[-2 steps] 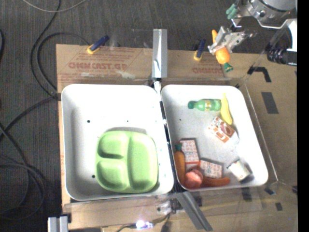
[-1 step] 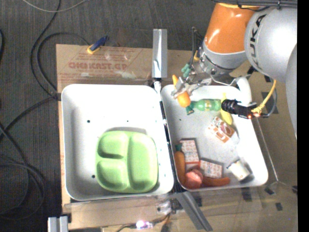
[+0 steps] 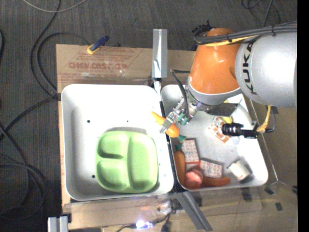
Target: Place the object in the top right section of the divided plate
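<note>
A smooth orange toy carrot (image 3: pixel 163 120), tapered in shape, is clamped between the fingers (image 3: pixel 170 123) above the rim between the two white bins (image 3: pixel 72 110). The glossy green divided plate (image 3: pixel 127 161) lies in the left bin.

Dark grey carpet (image 3: pixel 120 8) covers the floor, ribbed in fine lines. Black cables (image 3: pixel 41 57) loop across it at the left, and a thin pale cord (image 3: pixel 38 6) curls near the top. A brown cardboard sheet (image 3: pixel 108 64) with red print lies under the bench. A small light (image 3: pixel 141 224) glows at the bottom edge.
</note>
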`<state>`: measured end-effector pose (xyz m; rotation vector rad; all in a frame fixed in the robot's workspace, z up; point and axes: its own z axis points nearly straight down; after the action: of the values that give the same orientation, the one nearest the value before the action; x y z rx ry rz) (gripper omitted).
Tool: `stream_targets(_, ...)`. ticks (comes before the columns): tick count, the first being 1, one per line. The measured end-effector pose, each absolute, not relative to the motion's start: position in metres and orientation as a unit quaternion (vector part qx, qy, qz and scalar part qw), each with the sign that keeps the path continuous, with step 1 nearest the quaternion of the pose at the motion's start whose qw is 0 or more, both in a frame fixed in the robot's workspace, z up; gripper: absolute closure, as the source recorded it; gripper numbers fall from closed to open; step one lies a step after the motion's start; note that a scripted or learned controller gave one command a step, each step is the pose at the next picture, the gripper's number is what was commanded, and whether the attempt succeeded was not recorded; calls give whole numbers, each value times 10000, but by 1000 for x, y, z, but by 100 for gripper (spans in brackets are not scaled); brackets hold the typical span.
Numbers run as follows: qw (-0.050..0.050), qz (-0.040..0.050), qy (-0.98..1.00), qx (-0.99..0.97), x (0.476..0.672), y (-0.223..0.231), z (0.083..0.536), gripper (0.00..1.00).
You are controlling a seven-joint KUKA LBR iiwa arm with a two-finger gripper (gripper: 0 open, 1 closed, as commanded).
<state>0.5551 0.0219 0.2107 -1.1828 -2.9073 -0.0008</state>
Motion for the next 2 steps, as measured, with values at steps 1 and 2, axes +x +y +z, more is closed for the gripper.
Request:
stream_targets(1, 12, -4, -9462, -3237, 525, 99, 183, 100)
stream_targets(2, 13, 0, -9623, -2721, 501, 196, 200, 100)
